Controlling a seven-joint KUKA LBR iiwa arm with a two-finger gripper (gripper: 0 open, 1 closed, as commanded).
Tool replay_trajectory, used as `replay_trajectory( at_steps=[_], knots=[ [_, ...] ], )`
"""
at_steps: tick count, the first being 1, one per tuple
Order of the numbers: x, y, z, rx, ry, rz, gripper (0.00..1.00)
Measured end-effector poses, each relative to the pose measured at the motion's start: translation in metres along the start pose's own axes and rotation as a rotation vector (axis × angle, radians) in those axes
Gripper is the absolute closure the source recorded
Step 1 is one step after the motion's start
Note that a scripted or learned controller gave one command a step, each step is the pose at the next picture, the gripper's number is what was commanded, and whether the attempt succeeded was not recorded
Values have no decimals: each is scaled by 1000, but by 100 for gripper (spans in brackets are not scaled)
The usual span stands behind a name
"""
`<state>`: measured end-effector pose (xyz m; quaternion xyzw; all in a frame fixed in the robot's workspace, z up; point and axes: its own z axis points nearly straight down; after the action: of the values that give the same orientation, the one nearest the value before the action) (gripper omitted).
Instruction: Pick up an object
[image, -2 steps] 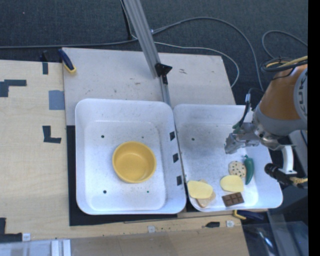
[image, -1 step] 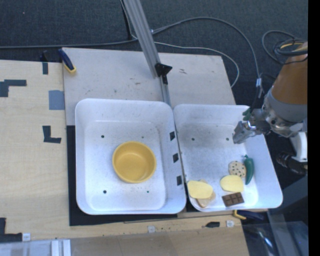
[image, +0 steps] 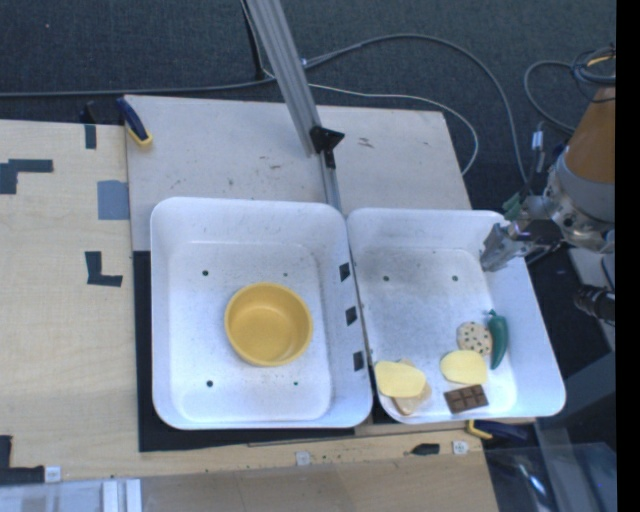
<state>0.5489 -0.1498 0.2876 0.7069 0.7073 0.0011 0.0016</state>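
the hand (image: 497, 250) hangs over the far right edge of the right bin (image: 420, 290); i cannot tell its state. the green pepper (image: 497, 338) lies just below it, near the cookie (image: 473, 337), long axis running toward the hand.

I'm seeing a bowl (image: 268, 323) sitting in the left bin (image: 180, 225); food pieces (image: 440, 372) are lying clustered in the right bin's (image: 420, 225) near corner, gripper (image: 497, 248) hovering over its far-right rim.
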Motion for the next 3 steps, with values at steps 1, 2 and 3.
replay_trajectory(
  at_steps=[1, 2, 3],
  knots=[
    [49, 15, 16, 5, 1, -3, 100],
    [93, 20, 17, 4, 1, -4, 100],
    [143, 28, 36, 6, 1, -3, 100]
  ],
)
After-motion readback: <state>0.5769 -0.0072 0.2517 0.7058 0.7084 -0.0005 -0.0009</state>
